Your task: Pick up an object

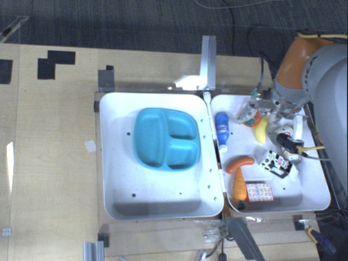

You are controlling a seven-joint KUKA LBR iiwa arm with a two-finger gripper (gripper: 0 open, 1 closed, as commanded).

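Gripper [265,115] sits low at the back of the right bin [315,200], over the yellow banana-like piece [261,130]; can't tell its finger state from this angle. Risks look like this: the small orange-green item [248,120] crowds the target, so a close could pinch both or slip off the curved piece. The blue bottle [221,127], sausage [239,163] and carrot [240,185] lie clear of it.

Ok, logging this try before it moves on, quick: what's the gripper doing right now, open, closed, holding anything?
Gripper: low in the right bin over the yellow object; open or closed cannot be told, and no hold is visible.
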